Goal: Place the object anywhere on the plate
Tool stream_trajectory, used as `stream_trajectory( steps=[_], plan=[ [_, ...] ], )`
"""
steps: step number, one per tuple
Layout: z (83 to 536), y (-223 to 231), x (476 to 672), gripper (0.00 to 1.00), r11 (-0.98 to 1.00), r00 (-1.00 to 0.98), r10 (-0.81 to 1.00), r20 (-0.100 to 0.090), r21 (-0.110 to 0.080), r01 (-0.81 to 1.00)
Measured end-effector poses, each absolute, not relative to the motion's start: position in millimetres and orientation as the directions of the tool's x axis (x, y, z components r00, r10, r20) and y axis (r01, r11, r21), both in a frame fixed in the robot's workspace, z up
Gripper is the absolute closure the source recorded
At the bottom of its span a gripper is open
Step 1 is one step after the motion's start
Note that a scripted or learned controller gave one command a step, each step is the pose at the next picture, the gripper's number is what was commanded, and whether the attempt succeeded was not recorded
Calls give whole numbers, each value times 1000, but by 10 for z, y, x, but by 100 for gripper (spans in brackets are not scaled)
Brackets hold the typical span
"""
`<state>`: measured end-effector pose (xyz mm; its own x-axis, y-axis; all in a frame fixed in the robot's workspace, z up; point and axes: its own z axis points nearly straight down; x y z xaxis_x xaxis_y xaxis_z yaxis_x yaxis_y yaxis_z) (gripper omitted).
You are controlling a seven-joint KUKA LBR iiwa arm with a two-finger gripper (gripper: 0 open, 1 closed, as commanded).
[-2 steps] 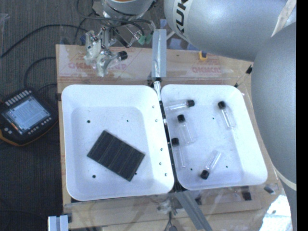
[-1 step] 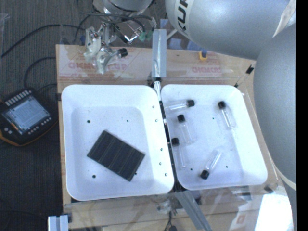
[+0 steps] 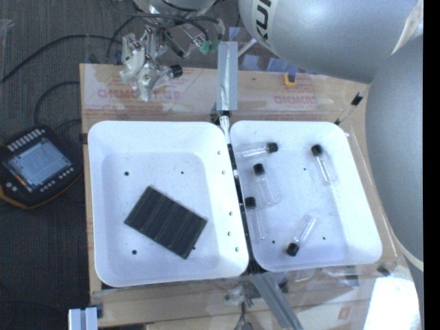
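**Operator:** Now, list the items from left to right.

**Technician:** Item one: a handheld control pendant [image 3: 33, 165] with a screen, lying on the dark floor beside the table [image 3: 93, 91]. Item two: the left bin [image 3: 103, 150], white and shallow. It contains the plate [image 3: 166, 222], a dark ribbed rectangle lying flat and turned at an angle, near the bin's front half.

**Operator:** And the claw?

**Technician:** The claw [image 3: 143, 71] hangs above the table's far edge, beyond the left bin's back rim, well apart from both the plate and the vials. Cables trail around it. Nothing is visible between its fingers; their spread cannot be determined from this angle.

**Operator:** Location of the task objects?

**Technician:** The right bin [image 3: 344, 139] touches the left bin along the centre seam. It holds five clear vials with black caps [image 3: 323, 163], all lying on their sides: three towards the left wall, one at the back right, one at the front. The grey arm [image 3: 323, 19] overhangs the upper right corner.
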<state>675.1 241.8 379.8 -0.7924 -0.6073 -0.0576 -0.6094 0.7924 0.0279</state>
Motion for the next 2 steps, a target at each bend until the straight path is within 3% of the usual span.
stream_trajectory(
  steps=[2],
  plan=[
    [3997,2423,6772,100,794,-794,-604,-69,30,-607]
  ],
)
